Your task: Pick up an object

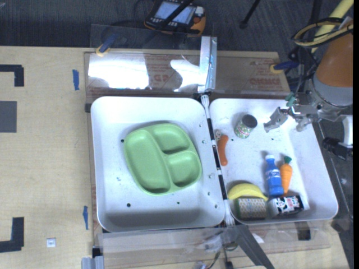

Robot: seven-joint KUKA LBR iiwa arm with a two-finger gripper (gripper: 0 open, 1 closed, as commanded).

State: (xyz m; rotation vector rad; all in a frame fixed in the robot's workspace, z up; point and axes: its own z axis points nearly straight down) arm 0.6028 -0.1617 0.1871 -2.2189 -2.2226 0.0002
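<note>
— Where do we see the arm (335,74)?
— It reaches in from the right, its claw (287,119) over the upper part of the right bin (328,198), fingers spread and grasping nothing.
— And the things?
— We find a small can (245,125) just left of the claw; a blue bottle (273,177) and a carrot (286,174) lie lower. A green divided plate (162,157) sits in the left bin (106,167).

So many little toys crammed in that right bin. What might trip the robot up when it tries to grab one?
The blue bottle and the carrot lie side by side, so the gripper may nudge one while closing on the other. The yellow banana, the sponge and the small carton crowd the bin's near wall, leaving little room. The small can looks round and might roll away.
</note>
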